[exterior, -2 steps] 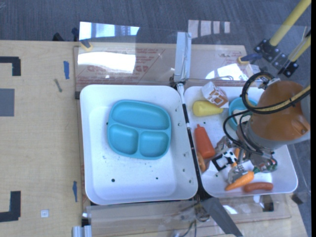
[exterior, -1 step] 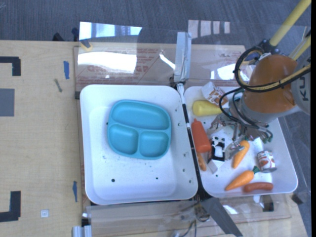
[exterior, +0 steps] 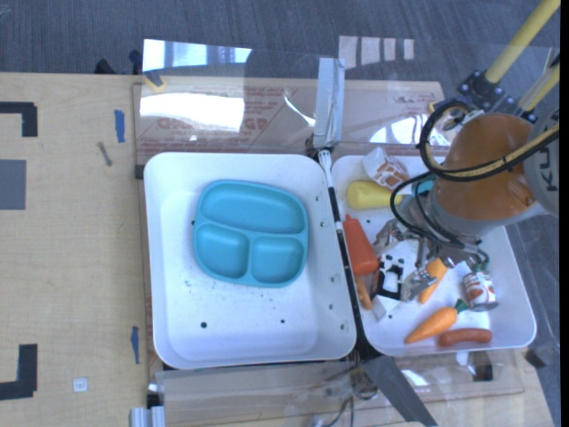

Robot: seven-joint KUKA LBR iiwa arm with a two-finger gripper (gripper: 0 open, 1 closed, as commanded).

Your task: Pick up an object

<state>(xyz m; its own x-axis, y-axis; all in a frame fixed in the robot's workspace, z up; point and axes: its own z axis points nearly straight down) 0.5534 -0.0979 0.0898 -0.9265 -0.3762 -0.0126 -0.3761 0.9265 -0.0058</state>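
Presently the gripper [exterior: 416,261] is lowered into the right bin [exterior: 520,305], among the clutter near its middle; whether anything is held cannot be told. Just beside it a black-and-white toy [exterior: 389,272] is seen, and a small carrot [exterior: 434,268] lies against the metal parts. Further out are found a larger carrot [exterior: 434,323], a red sausage [exterior: 460,336], a small can [exterior: 478,289], a long red piece [exterior: 360,247] and a yellow item [exterior: 372,194]. In the left bin [exterior: 178,327] a blue divided plate [exterior: 251,231] is set.
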